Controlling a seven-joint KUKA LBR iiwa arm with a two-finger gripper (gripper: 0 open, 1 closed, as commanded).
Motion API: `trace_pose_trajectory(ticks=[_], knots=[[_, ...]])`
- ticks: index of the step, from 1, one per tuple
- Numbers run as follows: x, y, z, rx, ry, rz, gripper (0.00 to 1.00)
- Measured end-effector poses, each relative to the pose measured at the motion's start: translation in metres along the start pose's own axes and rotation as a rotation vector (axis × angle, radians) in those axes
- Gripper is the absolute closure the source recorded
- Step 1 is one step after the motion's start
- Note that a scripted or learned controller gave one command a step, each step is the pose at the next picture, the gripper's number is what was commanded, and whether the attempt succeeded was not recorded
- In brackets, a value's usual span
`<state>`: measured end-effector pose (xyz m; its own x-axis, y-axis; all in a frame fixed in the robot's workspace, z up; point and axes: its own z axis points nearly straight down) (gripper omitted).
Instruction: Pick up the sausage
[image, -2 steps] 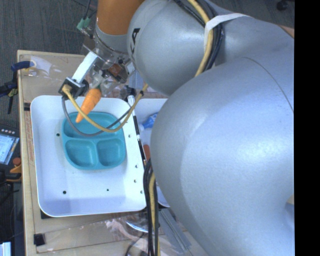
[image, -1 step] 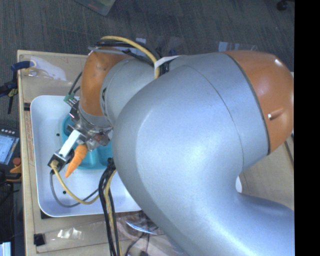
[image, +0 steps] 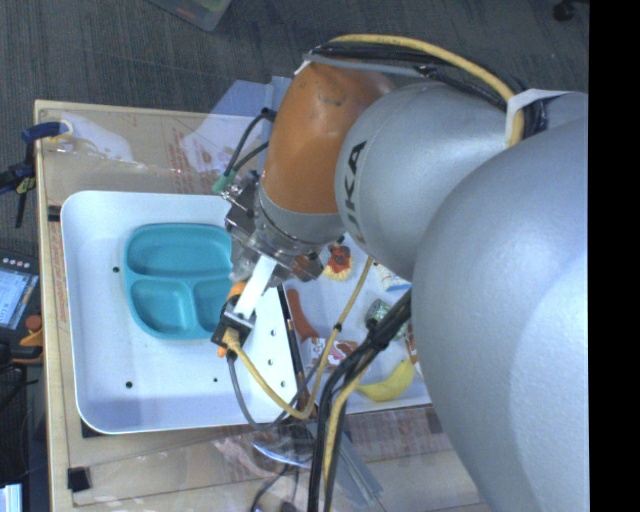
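Grey and orange, the arm (image: 420, 200) fills the right of the view and covers most of the right bin (image: 318, 298). The left bin (image: 95, 380) holds just a teal divided tray (image: 180, 280). In the uncovered strip of the right bin, a yellow banana (image: 392, 384) lies near the front edge. Beside the wall between the bins lies a thin reddish-brown stick, which I take to be the sausage (image: 297, 318). It runs lengthwise away from the camera, with small red and brown bits close by.

The gripper (image: 300, 265) sits under the wrist, just above the sausage's far end. The wrist hides its working end, so I cannot tell whether it is released or clenched, and nothing shows as held.

To do this step well, centre over the sausage's middle rather than its end. Turn the jaws to close across its narrow width. Come down straight, clear of the bin wall and the neighbouring bits, and close before lifting.
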<state>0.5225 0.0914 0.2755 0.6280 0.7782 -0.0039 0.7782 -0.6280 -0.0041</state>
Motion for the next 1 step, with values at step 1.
trace_pose_trajectory(ticks=[1], knots=[[0.0052, 0.0043, -0.1348, -0.002, 0.003, -0.246, 1.0]])
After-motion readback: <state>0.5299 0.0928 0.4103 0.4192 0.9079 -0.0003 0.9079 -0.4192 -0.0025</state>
